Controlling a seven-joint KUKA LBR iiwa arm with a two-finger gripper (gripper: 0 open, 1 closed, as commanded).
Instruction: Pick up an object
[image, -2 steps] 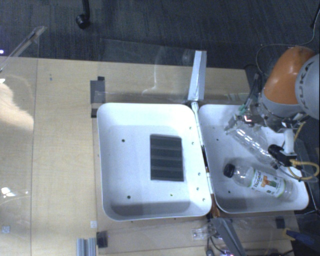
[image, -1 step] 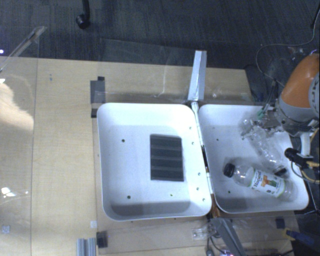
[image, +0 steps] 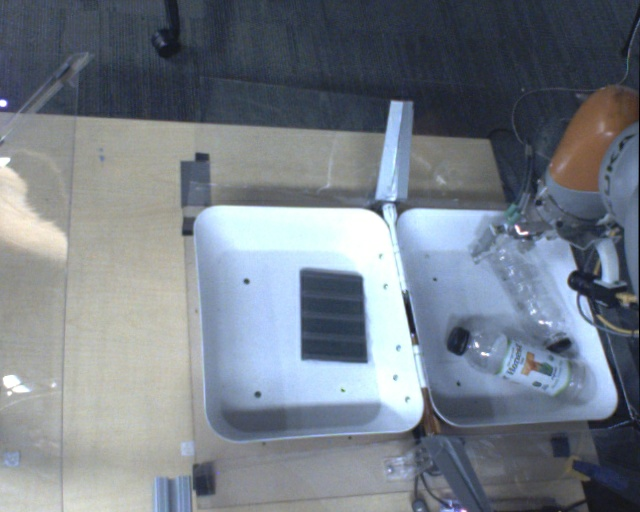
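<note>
A clear plastic bottle (image: 512, 361) with a black cap and a green and orange label lies on its side in the front of the right bin (image: 440, 300). Behind it sits a crumpled piece of clear plastic (image: 520, 272). A small dark item (image: 559, 345) rests just beyond the bottle's base. In the middle of the left bin (image: 230, 300) lies a flat black ribbed block (image: 333, 315). My gripper (image: 518, 228) hangs low over the right bin's far right corner, right at the upper end of the clear plastic. The arm's orange band (image: 590, 135) is above it.
A metal bar (image: 395, 150) runs back from the seam between the bins. Cables (image: 600, 290) hang along the right bin's right rim. A clear panel (image: 40, 110) leans at the bench's left side.
</note>
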